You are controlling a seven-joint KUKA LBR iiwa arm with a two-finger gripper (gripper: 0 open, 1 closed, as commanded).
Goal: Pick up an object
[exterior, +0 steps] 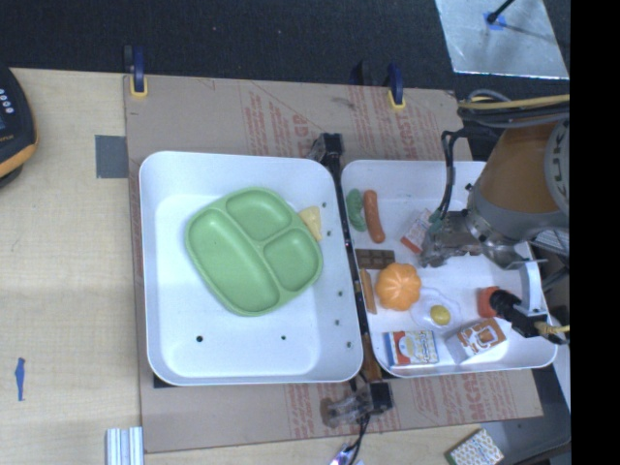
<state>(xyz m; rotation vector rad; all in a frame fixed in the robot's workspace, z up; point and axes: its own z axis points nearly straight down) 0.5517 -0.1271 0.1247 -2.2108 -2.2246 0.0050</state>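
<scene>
White bins [160, 260]: two; green plate [254, 250]: one.

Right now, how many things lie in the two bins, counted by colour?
Green: 2, the plate and a small piece
Orange: 2, the ball and the stick
Yellow: 2, a wedge and a small round
Brown: 1, the bar
Printed cartons: 2
Total: 9; things under the arm are not counted.

Robot lab, clamped cardboard [291, 114] on bench, two bins [165, 260], cables
</scene>
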